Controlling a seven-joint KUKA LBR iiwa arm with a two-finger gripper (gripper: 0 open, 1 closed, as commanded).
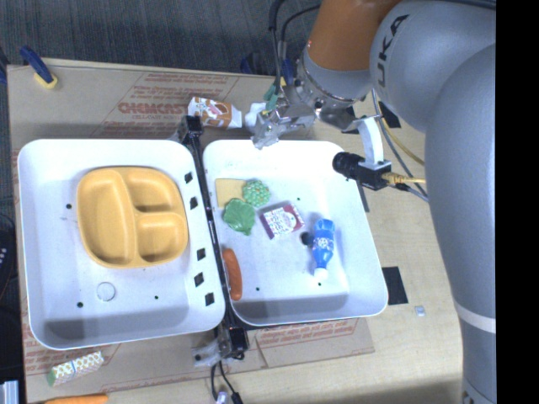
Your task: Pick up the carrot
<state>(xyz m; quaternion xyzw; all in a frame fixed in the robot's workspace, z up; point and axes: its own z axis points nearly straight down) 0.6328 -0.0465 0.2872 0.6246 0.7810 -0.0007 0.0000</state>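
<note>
The carrot (pixel 233 273) is a small orange stick lying lengthwise against the left wall of the right bin (pixel 358 225), near its front corner. My gripper (pixel 268 131) hangs over the far rim of that bin, well behind the carrot and apart from it. The grey arm with its orange band comes in from the upper right. Nothing shows under the gripper but the bin's rim.
In the right bin lie a yellow slice (pixel 224 190), two green pieces (pixel 244 207), a maroon packet (pixel 280 220) and a blue bottle (pixel 321 244). The left bin (pixel 42 251) holds a yellow divided plate (pixel 133 215). A small packet (pixel 210 112) lies behind the bins.
</note>
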